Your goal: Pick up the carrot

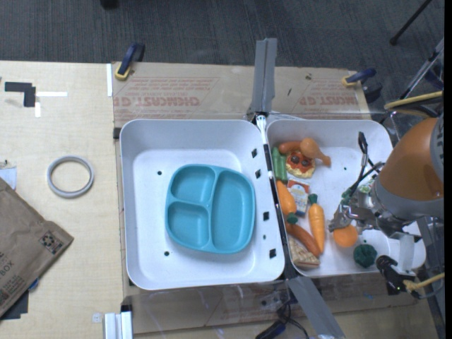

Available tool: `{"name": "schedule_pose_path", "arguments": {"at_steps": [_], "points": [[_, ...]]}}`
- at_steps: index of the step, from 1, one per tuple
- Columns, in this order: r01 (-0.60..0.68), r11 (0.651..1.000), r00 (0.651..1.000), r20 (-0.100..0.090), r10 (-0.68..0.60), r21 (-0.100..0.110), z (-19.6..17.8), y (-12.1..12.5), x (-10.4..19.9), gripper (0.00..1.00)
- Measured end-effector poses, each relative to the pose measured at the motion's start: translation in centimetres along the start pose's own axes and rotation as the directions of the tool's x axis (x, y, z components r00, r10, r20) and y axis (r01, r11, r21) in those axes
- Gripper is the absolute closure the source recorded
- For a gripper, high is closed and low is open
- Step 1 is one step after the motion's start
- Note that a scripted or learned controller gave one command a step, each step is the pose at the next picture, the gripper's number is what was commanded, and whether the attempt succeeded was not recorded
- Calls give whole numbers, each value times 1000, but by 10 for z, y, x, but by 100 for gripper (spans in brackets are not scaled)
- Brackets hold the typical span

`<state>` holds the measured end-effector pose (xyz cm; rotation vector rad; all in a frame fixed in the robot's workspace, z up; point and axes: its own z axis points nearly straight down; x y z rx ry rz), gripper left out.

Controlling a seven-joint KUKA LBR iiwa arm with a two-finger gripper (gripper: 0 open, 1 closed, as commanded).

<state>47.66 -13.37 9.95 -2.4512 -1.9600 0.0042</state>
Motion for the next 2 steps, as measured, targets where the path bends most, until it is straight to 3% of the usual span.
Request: {"name": "schedule_pose_path", "arguments": {"at_steps": [1, 2], "points": [[325, 946, 946, 2, -325, -4, -105, -12, 57, 100], [15, 1000, 1000, 2, -15, 1, -90, 2, 116, 100]]}}
